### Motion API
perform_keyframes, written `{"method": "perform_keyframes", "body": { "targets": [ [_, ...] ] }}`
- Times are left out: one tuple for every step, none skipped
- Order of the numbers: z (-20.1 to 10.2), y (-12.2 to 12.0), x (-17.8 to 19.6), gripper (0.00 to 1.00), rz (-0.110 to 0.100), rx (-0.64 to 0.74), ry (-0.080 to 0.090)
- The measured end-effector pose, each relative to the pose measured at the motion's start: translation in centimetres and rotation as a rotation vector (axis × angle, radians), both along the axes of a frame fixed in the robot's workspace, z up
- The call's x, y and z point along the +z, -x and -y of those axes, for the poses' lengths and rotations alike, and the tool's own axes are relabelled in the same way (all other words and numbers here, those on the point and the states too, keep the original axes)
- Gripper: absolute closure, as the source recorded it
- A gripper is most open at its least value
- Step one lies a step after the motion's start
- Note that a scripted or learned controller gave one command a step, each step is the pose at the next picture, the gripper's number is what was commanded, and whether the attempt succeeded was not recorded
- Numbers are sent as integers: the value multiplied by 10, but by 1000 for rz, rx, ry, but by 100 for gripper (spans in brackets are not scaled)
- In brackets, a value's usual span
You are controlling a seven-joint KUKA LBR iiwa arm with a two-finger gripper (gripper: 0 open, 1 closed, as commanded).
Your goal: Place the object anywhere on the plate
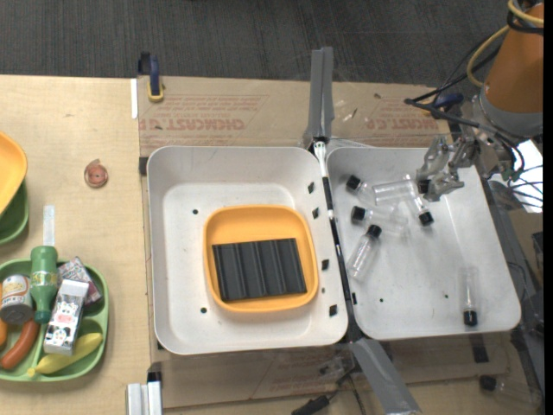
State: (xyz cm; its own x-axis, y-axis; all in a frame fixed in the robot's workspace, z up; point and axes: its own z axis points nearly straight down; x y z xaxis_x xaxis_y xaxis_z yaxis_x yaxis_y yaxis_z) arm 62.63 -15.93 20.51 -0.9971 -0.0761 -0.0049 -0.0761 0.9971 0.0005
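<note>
- Overhead, 2 white bins sit side by side on the bench: the left bin (173, 258) and the right bin (484, 258).
- In the left bin lies an orange plate (259, 219) with rounded corners, and on its middle rests a dark ribbed insert (259, 266).
- In the right bin lie several clear tubes with black caps. 1 tube (363, 251) lies tilted near the bin's left side, just beside the divider. Another tube (469, 296) lies well apart, near the bin's near right corner.
- A cluster of clear tubes (384, 195) with black caps lies in the far left part of the right bin, just left of the claw.
- The arm (517, 59), with its orange band, reaches in from the far right.
- The claw (429, 182) is low over the far part of the right bin. Whether its fingers are apart or together cannot be told, nor whether anything is between them.
- No tube lies on the plate; all of them are in the right bin.
- On the bench's left side sits a green tray (82, 353) with toy food and a small green bottle (42, 279).
- A small pink disc (96, 175) lies on the bench, left of the left bin.
</note>
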Motion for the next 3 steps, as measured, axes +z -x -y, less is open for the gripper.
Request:
{"method": "perform_keyframes", "body": {
  "targets": [
    [-17,50,-2,100,-2,62,0],
    [-32,75,0,100,-3,148,0],
    [-56,60,24,100,0,299,1]
  ]
}}
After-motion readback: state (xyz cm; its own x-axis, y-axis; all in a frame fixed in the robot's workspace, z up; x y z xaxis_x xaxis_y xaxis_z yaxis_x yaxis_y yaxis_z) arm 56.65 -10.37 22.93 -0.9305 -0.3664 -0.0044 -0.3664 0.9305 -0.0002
